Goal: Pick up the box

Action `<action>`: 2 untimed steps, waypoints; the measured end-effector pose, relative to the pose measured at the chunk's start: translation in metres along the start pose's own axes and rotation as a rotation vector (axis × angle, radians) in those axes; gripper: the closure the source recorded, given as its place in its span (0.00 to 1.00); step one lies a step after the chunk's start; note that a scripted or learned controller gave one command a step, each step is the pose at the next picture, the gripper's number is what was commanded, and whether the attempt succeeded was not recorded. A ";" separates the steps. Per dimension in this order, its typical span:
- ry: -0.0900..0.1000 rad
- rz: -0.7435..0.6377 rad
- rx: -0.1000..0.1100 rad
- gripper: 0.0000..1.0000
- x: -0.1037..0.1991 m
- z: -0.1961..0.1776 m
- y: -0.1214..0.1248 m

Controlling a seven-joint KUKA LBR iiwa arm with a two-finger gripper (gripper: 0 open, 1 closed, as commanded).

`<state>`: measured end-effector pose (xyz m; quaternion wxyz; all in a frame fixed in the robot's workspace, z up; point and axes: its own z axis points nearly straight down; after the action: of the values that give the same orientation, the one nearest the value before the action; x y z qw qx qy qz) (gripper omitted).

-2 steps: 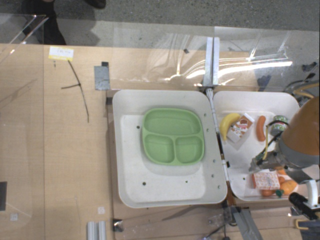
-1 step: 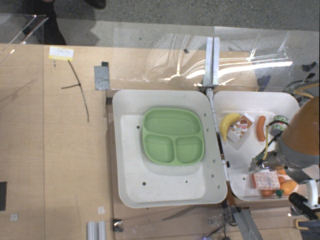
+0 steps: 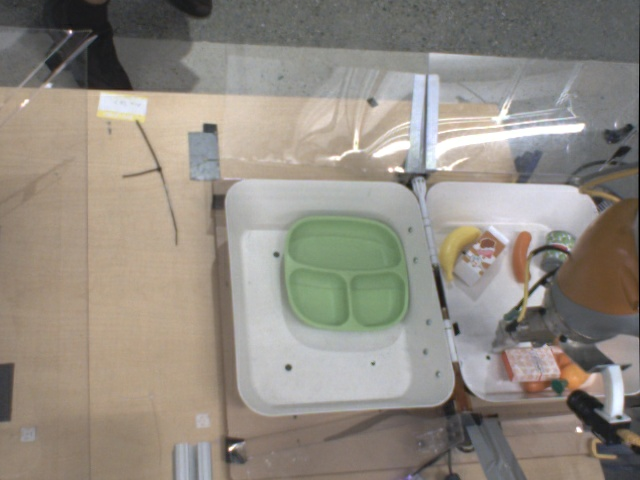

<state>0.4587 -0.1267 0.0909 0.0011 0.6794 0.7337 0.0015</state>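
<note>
Gripper [image 3: 522,336] just above box [image 3: 530,364]

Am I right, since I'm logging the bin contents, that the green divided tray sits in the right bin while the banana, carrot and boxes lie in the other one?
Not quite. The camera view shows the green divided tray in the left bin. The banana, carrot and boxes lie in the right bin, where the arm reaches in.
</note>
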 end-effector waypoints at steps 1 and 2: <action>-0.001 -0.001 -0.006 1.00 -0.001 -0.011 0.002; -0.001 -0.001 -0.006 0.00 -0.001 -0.011 0.002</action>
<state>0.4605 -0.1273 0.1021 0.0032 0.6791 0.7340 0.0034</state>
